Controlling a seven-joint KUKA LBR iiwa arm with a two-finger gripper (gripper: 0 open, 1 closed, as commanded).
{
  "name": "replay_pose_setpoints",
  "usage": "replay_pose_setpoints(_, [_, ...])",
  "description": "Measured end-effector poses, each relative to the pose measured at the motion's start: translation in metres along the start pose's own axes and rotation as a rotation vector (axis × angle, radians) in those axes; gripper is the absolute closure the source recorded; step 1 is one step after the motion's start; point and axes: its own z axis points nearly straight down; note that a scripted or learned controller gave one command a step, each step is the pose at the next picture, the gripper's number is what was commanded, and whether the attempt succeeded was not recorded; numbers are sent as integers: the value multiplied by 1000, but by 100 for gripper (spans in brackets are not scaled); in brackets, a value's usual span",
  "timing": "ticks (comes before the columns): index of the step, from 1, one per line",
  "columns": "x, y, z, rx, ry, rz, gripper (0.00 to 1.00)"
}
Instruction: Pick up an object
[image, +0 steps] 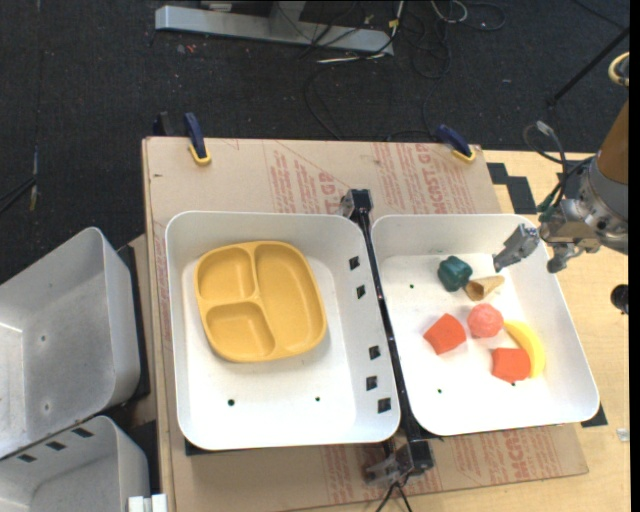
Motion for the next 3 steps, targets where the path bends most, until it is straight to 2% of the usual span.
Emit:
replay_pose_setpoints(1, [1, -1, 64, 6, 2, 2, 0])
replay_pose_setpoints(3, [12, -5, 157, 4, 2, 3, 0])
